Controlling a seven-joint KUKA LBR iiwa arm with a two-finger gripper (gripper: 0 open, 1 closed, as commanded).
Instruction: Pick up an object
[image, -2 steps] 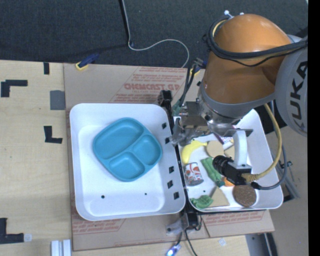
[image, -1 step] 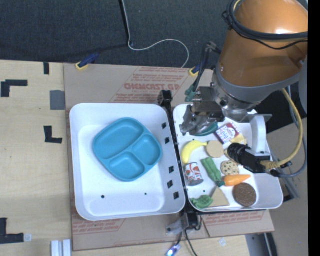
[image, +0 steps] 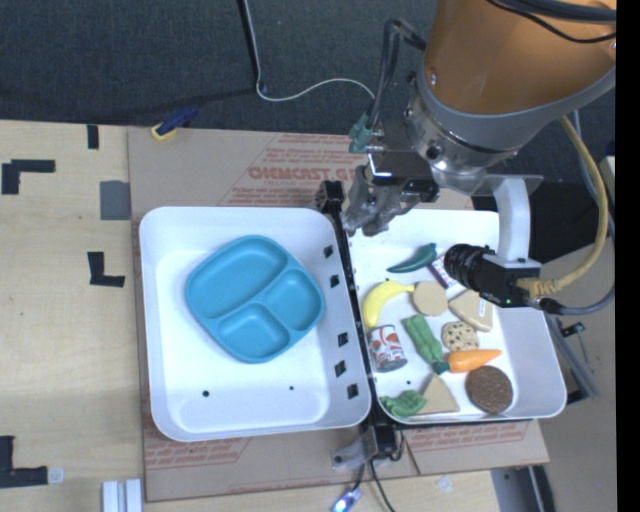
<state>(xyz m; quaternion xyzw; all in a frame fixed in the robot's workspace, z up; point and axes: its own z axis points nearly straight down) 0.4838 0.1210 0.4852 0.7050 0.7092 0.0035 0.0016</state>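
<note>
My gripper (image: 372, 213) hangs over the far left corner of the right bin (image: 545, 345), above bare white floor. Nothing shows between its fingers. Toy food lies in the right bin's near half: a yellow banana (image: 384, 298), a dark green pepper (image: 412, 260), a small can (image: 387, 347), a green pickle (image: 424, 338), a tan round piece (image: 431, 298), a spotted cookie (image: 459, 335), an orange carrot (image: 473, 360), a brown round cookie (image: 489, 388), a tan wedge (image: 439, 396) and a green leafy piece (image: 404, 404).
The left bin (image: 165, 260) holds a blue divided plate (image: 254, 297). A black cylindrical part with cables (image: 480, 270) juts over the right bin's far right side. The arm's big orange-and-grey body (image: 500, 70) looms over the far edge.
</note>
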